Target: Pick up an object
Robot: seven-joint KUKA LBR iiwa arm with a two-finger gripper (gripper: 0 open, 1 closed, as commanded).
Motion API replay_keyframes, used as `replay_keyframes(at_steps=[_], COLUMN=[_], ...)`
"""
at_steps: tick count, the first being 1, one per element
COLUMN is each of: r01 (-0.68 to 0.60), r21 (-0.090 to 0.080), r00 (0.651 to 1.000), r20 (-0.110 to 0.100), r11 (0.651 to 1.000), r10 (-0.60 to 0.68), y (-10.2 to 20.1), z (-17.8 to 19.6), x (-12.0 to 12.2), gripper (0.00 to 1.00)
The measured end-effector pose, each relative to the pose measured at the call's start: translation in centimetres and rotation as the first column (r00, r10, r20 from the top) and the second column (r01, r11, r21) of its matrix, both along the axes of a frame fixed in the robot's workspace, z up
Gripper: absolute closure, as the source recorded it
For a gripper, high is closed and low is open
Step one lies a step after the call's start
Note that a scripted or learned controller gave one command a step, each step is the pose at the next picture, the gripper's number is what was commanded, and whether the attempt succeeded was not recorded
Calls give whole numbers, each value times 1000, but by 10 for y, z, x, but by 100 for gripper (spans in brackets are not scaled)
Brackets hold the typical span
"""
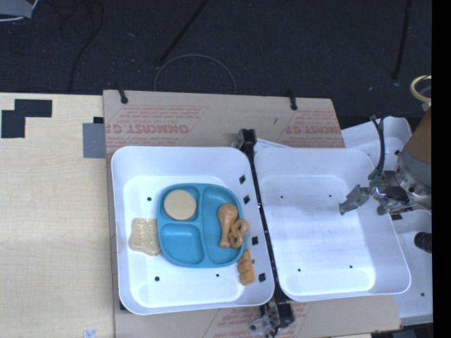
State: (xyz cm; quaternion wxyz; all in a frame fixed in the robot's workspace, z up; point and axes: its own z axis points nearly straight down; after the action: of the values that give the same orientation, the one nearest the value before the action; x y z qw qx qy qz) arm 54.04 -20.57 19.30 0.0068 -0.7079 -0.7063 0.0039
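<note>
A blue divided tray (184, 246) lies in the left bin (134, 162). On it are a round tan biscuit (179, 204), a tan drumstick (227, 222) and a small pretzel (239, 232). A pale slice of toast (144, 236) lies just left of the tray. A small orange-brown piece (245, 267) rests by the tray's lower right corner. My gripper (370, 204) hangs over the right side of the right bin (317, 162), far from all these objects. It is open, with nothing between its fingers.
A black divider with clips (259, 217) runs between the two bins. Cardboard (211, 122) lies under the bins, and a light wooden bench top (49, 217) extends to the left. Cables (380, 146) trail near the arm at the right.
</note>
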Motion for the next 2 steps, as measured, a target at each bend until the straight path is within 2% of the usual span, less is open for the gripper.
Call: replay_keyframes(at_steps=[1, 2], r01=[-2, -2], r21=[-3, -1], r00=[1000, 1000], r20=[12, 8], r11=[1000, 1000], r10=[2, 2], y=[0, 4], z=[7, -38], x=[3, -3], gripper=[0, 0])
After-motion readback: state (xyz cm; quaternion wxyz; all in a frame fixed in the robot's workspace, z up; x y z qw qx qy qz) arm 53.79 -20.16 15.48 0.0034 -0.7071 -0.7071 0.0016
